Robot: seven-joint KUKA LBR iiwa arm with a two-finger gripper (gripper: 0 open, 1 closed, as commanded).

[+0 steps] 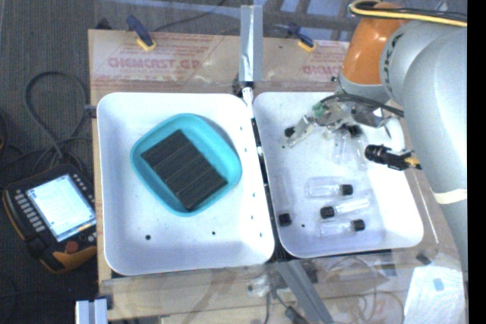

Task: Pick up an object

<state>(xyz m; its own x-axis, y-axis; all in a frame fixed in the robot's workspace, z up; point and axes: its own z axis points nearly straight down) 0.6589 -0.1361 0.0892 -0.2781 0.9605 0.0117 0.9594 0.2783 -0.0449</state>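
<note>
1. The arm (pixel 425 87) enters from the right, its orange band over the far right corner of the right bin (pixel 395 235).
2. The gripper (pixel 304 131) sits low over the far left part of the right bin; whether it is released or clenched cannot be told, and nothing is visibly held.
3. Several clear vials with black caps (pixel 328 188) lie in the near half of the right bin, near one another, apart from the gripper.
4. One small black cap (pixel 284 219) lies near that bin's left wall.
5. The left bin (pixel 121 239) holds a blue dish (pixel 148 152) carrying a dark ribbed slab (pixel 184 169); white floor is bare along its near and left edges.
6. A pendant (pixel 53 212) lies left of the bench.
</note>
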